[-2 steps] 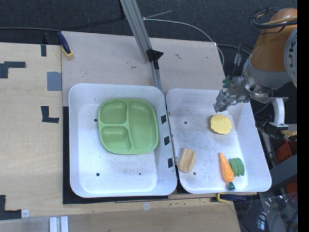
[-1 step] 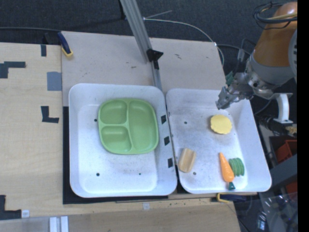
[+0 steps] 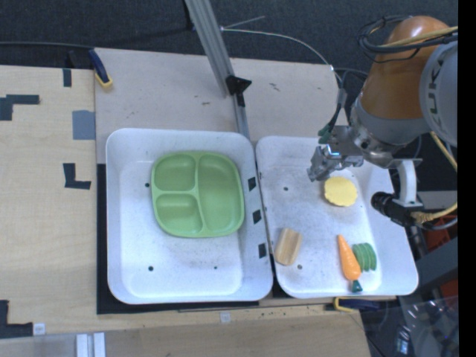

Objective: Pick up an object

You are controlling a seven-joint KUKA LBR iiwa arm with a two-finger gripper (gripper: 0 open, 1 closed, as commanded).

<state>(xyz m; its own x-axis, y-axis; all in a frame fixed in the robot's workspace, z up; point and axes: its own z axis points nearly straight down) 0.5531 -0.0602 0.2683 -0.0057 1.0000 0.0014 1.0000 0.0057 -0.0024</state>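
Observation:
In the right bin [image 3: 297, 162] lie a round yellow disc [image 3: 341, 192], a tan bread-like block [image 3: 287, 245], an orange carrot [image 3: 348, 257] and a green ridged piece [image 3: 365, 256]. My gripper [image 3: 325, 163] hangs over the bin's upper middle, just up and left of the yellow disc. Nothing shows between its fingertips. The left bin [image 3: 126, 199] holds a green divided plate [image 3: 198, 193].
A slanted metal bar [image 3: 212, 39] reaches down from the top to the seam between the bins. The arm's orange band [image 3: 405, 58] and grey wrist stand over the right bin's upper right corner. Cables run along the right edge.

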